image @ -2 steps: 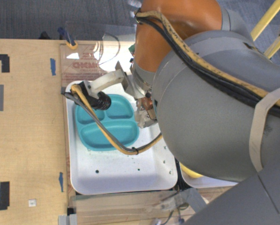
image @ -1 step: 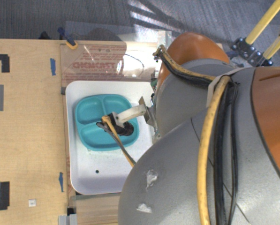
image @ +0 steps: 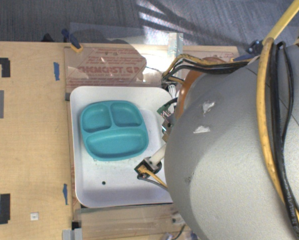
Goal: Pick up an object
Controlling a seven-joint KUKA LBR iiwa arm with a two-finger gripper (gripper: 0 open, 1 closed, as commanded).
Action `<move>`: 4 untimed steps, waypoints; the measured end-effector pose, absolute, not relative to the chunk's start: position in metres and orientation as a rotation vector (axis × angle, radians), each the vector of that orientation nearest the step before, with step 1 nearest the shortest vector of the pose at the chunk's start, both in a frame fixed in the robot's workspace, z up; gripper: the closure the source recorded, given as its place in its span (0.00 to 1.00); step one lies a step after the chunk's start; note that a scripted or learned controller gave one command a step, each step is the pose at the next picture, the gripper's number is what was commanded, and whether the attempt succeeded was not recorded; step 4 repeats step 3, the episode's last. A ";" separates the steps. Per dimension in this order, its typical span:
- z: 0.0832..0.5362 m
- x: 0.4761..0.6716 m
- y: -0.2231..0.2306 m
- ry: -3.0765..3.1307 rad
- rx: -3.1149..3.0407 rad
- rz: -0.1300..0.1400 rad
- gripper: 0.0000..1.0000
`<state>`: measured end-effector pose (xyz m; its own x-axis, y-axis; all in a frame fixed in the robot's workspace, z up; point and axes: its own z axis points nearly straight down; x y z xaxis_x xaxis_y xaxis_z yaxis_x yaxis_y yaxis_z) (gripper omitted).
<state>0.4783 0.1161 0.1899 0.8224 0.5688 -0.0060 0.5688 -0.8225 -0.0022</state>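
The divided plate looked like teal plastic, smooth with a soft sheen. The bin beneath it was white plastic, matt and lightly speckled. The bench had a pale wood-like surface, matt and flat, with strips of blue tape stuck on it. A clear plastic sheet behind the bin was glossy and caught the light. The arm had a smooth grey shell with a dull shine.

One teal plate, one bin
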 end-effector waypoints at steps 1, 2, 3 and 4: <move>0.219 0.478 0.167 -0.655 -3.071 0.006 1.00; 0.090 0.481 0.181 -0.316 -3.119 -0.007 1.00; 0.174 0.479 0.229 -0.479 -3.099 -0.008 1.00; 0.174 0.479 0.229 -0.479 -3.099 -0.008 1.00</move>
